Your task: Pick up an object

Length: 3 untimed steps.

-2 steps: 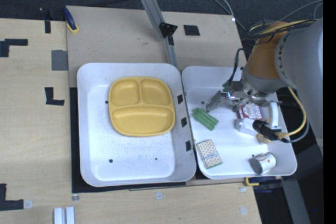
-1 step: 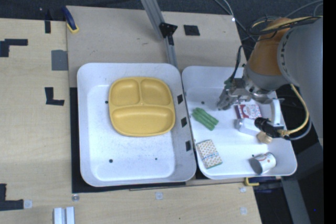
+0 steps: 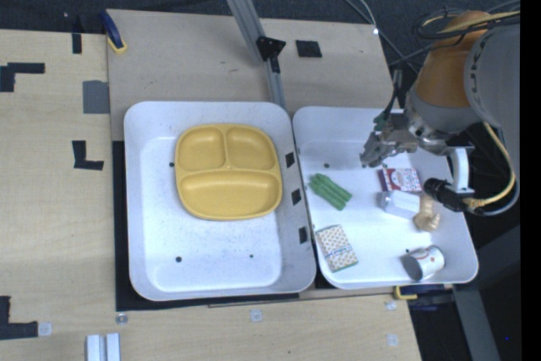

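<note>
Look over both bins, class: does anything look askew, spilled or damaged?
Nothing looks spilled or broken. The yellow divided plate sits flat in the left bin. Only the small cup in the right bin lies tipped on its side.

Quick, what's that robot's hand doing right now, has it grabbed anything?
Hand: above the right bin, beside the red and white packet; nothing visibly held, and whether it is open or closed cannot be told.

The light wooden bench (image 3: pixel 51 182) fills the frame's left and middle, with dark tape marks (image 3: pixel 84 155) along its left side. Two shallow white bins rest directly on it, side by side: the left bin (image 3: pixel 144 207) at centre, the right bin (image 3: pixel 461 254) touching it toward the lower right. A blue-and-yellow clamp (image 3: pixel 114 33) grips the bench's upper-left edge
</note>
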Available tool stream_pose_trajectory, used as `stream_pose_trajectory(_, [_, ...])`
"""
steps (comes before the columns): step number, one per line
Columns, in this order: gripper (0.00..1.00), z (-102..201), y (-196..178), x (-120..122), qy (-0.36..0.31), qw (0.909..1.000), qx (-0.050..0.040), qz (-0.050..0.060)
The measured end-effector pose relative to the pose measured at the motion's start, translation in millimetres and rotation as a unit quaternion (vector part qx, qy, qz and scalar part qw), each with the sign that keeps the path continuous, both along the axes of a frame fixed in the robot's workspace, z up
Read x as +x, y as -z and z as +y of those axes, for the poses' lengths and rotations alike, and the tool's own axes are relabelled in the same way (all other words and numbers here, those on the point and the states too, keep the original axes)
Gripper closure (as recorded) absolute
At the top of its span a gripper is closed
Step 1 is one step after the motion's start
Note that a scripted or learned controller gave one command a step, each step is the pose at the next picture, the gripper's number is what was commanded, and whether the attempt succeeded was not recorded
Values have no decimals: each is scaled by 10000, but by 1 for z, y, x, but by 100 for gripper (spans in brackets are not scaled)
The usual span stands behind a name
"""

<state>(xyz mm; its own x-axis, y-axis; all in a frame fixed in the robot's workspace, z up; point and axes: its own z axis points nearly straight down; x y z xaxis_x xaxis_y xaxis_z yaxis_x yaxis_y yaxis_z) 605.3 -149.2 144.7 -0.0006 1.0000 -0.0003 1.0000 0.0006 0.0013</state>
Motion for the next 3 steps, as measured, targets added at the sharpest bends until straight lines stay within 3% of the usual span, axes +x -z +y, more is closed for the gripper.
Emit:
stream_pose_trajectory(2, [100, 5, -90, 5, -3, 10000, -1, -10])
stream_pose_trajectory(3, [100, 59, -98, -5, -29, 10000, 11, 10])
